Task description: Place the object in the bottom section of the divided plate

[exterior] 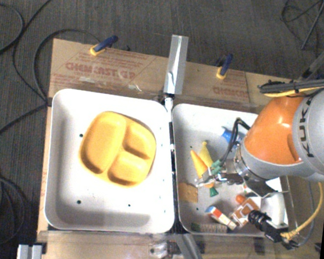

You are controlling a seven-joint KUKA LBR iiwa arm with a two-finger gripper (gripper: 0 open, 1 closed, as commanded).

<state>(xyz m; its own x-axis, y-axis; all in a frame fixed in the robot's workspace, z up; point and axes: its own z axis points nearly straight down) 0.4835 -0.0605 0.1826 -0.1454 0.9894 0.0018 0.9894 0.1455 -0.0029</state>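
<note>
we find the gripper [214, 174] low over the right bin [177, 157], among a heap of small toys, and we cannot tell from this slant whether it has closed on anything, because the orange-banded arm [278, 137] covers most of the wrist. just beside it on the left lie a yellow-and-orange piece [200, 157] and a small green piece [213, 191]; nearer to us sit a brown flat piece [187, 192] and a red-and-white item [220, 216]. any of these could be the object meant for the plate, and we judge that this crowding is the first risk: a grasp here could catch two pieces, or nudge the target aside and come up with nothing. the yellow divided plate [118, 148] rests in the left bin [53, 200], well apart from the gripper, across the two bin walls in the middle. a loosely pinched piece could drop while crossing them. the plate's near section [126, 168] is small and borders the other two, so we think a release slightly off would land the piece in the wrong compartment or on a ridge.
</note>
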